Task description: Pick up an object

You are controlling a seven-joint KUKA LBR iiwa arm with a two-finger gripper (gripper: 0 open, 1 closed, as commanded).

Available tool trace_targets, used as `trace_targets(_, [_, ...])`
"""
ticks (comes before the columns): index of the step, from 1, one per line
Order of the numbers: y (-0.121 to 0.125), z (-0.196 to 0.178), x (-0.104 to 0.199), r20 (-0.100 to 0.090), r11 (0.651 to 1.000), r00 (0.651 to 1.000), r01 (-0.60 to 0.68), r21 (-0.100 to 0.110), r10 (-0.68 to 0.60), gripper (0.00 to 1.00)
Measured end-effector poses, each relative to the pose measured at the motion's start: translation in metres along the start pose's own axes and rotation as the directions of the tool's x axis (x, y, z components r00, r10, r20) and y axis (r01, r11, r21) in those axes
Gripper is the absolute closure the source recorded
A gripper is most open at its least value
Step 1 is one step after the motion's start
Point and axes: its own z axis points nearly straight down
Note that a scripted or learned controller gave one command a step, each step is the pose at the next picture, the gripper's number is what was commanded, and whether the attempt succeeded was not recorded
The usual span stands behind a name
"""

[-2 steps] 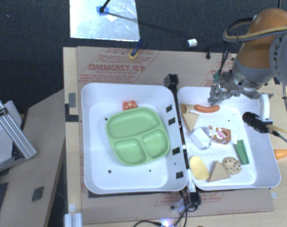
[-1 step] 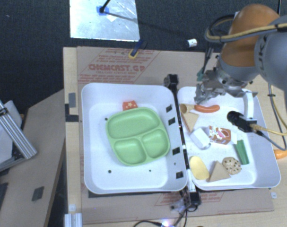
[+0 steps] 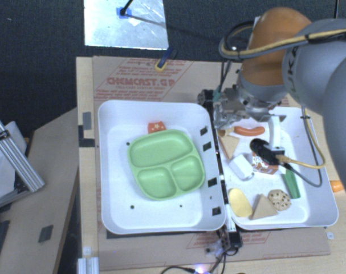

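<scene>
1. The gripper (image 3: 232, 114) hung over the upper left corner of the right bin (image 3: 321, 207); whether it was open or closed could not be told.
2. A toy sausage (image 3: 249, 131) lay just beside it.
3. A green divided plate (image 3: 164, 163) sat in the left bin (image 3: 113, 170), an orange block (image 3: 157, 127) touching its upper edge.

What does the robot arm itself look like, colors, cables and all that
The arm is smooth grey with rounded links and a bulging orange band above the wrist. Grey and yellowish cables loop beside the orange section and run along the link. Below sits a metallic wrist block leading to the gripper.
</scene>
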Motion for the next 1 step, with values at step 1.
trace_targets(1, [0.0071, -0.0032, 0.0467, -0.001, 1.0, 1.0, 0.001, -0.002, -0.001, 1.0])
